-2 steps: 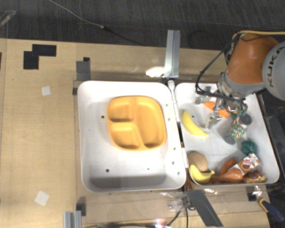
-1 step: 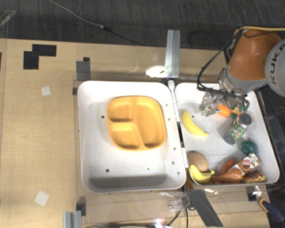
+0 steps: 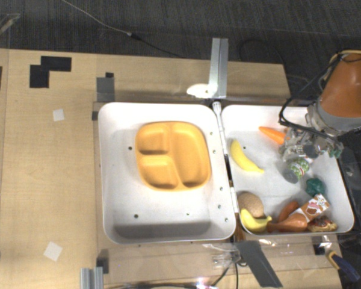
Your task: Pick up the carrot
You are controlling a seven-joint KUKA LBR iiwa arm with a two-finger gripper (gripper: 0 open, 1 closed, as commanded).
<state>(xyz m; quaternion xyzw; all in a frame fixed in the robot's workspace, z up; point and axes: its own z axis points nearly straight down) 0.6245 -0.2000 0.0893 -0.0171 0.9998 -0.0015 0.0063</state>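
Note:
The carrot (image 3: 271,134) is a short orange cone lying flat in the upper middle of the right bin (image 3: 271,185), tip pointing left. My gripper (image 3: 299,152) hangs just right of the carrot's thick end and slightly nearer the camera, under the grey wrist with its orange band (image 3: 348,92). It hovers over a small green and white can (image 3: 296,171). Nothing orange shows between the fingers. The carrot lies apart from the other items.
A yellow banana (image 3: 245,157) lies left of the gripper. Along the front wall sit a brown round item (image 3: 251,203), a second banana (image 3: 254,222), sausage-like pieces (image 3: 289,217), a packet (image 3: 316,206) and a green toy (image 3: 314,185). A yellow divided plate (image 3: 171,155) rests in the left bin (image 3: 120,209).

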